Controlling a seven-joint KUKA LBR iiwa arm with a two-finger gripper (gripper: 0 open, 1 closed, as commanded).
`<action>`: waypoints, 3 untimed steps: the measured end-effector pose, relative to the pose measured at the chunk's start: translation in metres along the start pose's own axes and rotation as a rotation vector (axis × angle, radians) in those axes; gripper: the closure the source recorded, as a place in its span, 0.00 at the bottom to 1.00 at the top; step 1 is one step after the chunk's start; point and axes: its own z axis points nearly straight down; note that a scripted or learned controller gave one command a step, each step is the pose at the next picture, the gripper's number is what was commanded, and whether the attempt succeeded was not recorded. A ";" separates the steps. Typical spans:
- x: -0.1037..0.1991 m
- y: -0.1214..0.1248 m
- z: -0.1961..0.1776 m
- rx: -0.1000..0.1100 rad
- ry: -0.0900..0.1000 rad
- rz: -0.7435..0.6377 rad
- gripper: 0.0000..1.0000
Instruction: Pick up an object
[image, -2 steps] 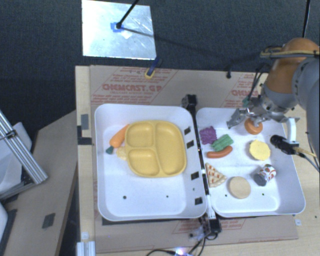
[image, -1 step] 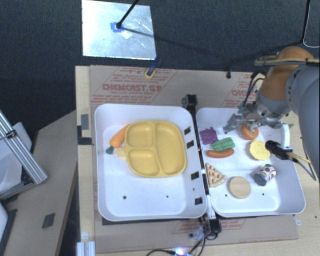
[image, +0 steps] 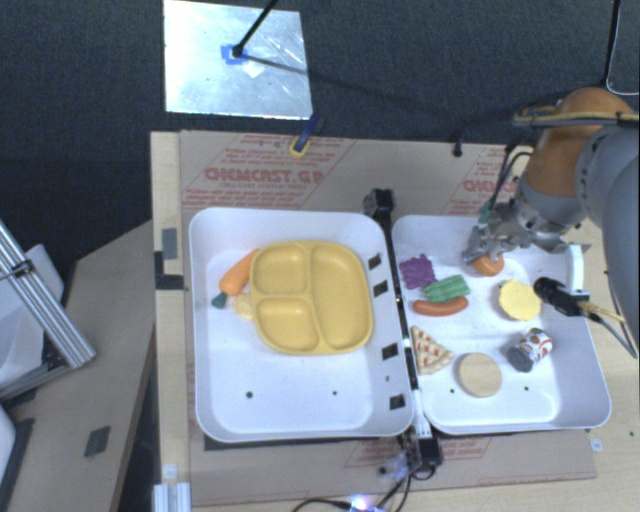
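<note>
My gripper (image: 486, 252) hangs low over the far part of the right bin (image: 585, 400), reaching in from the right. A small orange piece (image: 489, 266) lies right under it, partly covered by it; I cannot make out whether it is gripped. Elsewhere in that bin lie a purple grape bunch (image: 417, 270), a green vegetable (image: 446, 288), a red sausage (image: 440, 307), a yellow round piece (image: 519, 299), a pizza slice (image: 430, 351), a tan disc (image: 479, 375) and a small grey-and-red can (image: 530, 348).
The left bin (image: 220, 400) holds a yellow divided plate (image: 305, 297) with a carrot (image: 236, 274) at its left edge. A black-clipped ridge (image: 395, 300) separates the bins. A silver sheet (image: 237, 58) lies beyond the bench.
</note>
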 end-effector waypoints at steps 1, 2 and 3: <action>-0.007 0.008 -0.060 -0.011 -0.001 0.001 1.00; -0.008 0.010 -0.115 -0.011 0.000 -0.001 1.00; 0.033 -0.027 -0.126 -0.004 0.002 -0.004 1.00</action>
